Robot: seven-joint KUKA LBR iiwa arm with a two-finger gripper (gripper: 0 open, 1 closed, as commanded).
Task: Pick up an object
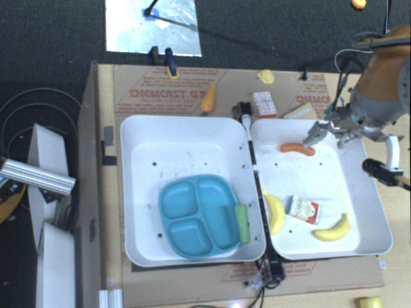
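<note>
My arm (pixel 385 76) comes in from the right, over the far right corner of the right bin (pixel 359 191). My gripper (pixel 319 133) hangs above that bin's far end, just right of the orange sausage-shaped piece (pixel 297 149); cannot tell if it touches it. Cannot tell whether it is open or closed: the tips blur into one grey shape. Nothing visibly held.

Right bin contents:
- orange sausage-shaped piece lying flat near the far wall.
- yellow banana (pixel 276 212) against the left wall, near side.
- small box, blue, white and red (pixel 302 209), just right of that banana, lying flat.
- second banana (pixel 332 230), near-right area, curved, apart from the box.

Left bin (pixel 148 146) contents:
- blue divided tray (pixel 196 217) with three compartments, sitting in the near half.
- green stick-like item (pixel 242 223) at the tray's right edge, beside the wall between the bins.

On the table (pixel 160 92) behind the bins: an orange carrot-like piece (pixel 208 99), a small pink-and-white box (pixel 263 104), a pale yellow lump (pixel 266 76). All are outside the bins, well apart from my gripper.
</note>
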